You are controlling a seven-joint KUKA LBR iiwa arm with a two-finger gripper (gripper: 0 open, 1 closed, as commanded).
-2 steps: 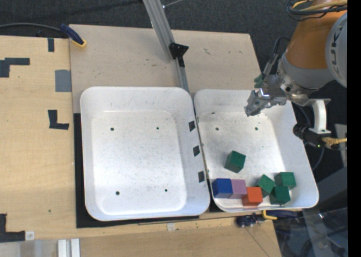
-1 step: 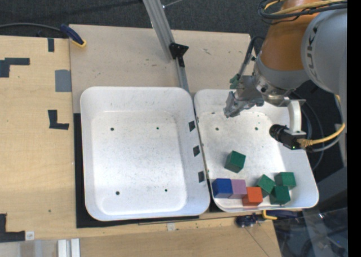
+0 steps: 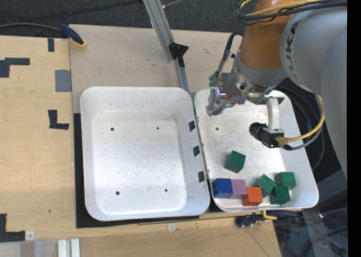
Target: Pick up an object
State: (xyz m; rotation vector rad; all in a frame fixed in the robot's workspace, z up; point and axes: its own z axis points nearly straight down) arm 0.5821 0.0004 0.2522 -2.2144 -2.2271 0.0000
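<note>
My gripper (image 3: 214, 105) hangs over the far left corner of the right bin (image 3: 299, 154), with nothing visible between its fingers. A lone green block (image 3: 235, 161) lies on the bin floor below it, toward the front. Along the front wall sits a row of blocks: blue (image 3: 222, 187), lilac (image 3: 239, 187), orange (image 3: 253, 195), and three green ones (image 3: 277, 187). The gripper is well apart from all of them.
The left bin (image 3: 93, 137) lies beside the right one, their rims touching. A slanted metal post (image 3: 161, 21) rises behind the bins. A black cable fitting (image 3: 265, 134) hangs from the arm over the right bin. Grey tape marks dot the bench at left.
</note>
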